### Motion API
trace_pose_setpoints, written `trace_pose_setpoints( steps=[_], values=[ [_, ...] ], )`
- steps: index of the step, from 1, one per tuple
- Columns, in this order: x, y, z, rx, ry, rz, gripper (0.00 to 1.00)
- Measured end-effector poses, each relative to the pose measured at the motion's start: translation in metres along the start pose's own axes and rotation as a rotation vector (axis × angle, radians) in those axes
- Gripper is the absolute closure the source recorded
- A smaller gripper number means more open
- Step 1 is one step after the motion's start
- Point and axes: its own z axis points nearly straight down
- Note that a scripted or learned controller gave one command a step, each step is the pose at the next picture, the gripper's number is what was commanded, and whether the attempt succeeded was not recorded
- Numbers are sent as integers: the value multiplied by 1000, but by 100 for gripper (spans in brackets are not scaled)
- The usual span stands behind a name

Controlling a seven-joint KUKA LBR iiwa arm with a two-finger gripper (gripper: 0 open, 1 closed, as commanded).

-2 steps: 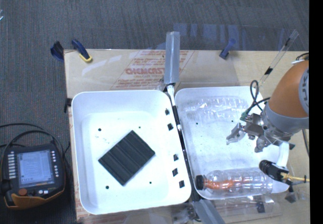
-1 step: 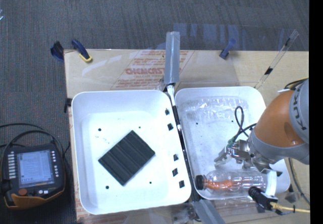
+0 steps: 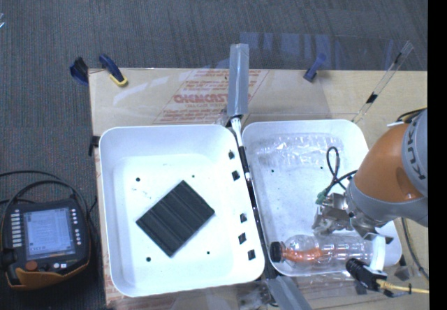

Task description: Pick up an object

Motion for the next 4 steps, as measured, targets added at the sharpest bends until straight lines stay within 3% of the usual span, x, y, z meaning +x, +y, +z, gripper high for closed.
trace_pose_setpoints(
  steps=[1,2,3,4],
  values=[
    [1,2,-1,-5,1,-2,0],
    [-39,40,-16,-1,-3,66,0],
    [-38,11,6,-4,-1,-69,0],
    [-7,94,-6,-2,-4,81,0]
  ],
)
